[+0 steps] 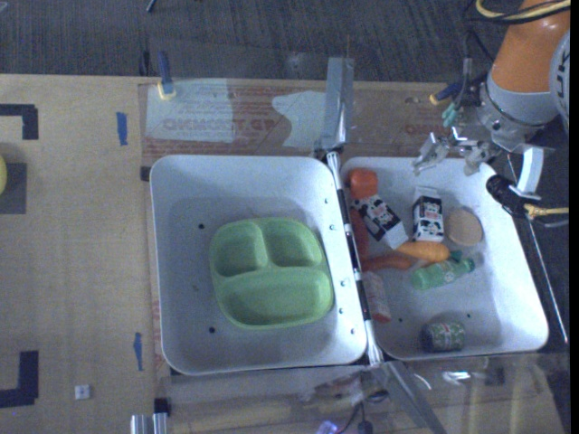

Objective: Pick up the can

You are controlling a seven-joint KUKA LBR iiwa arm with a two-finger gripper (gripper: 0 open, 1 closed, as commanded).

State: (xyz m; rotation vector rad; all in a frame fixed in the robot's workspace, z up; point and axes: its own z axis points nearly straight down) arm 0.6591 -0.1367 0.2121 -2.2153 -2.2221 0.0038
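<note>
The can (443,334) is short and green with a red label. It lies on its side near the front edge of the right bin (516,310), apart from the other items. My gripper (450,159) hangs over the bin's back rim, far behind the can. It is open, with nothing between its fingers (425,162).
Between gripper and can lie a green bottle (441,272), a carrot (418,253), two black-and-white cartons (428,217) (380,217), a tan round piece (465,228), an orange-red item (364,183) and a red-and-white tube (375,297). The left bin (172,242) holds a green divided plate (270,272).
</note>
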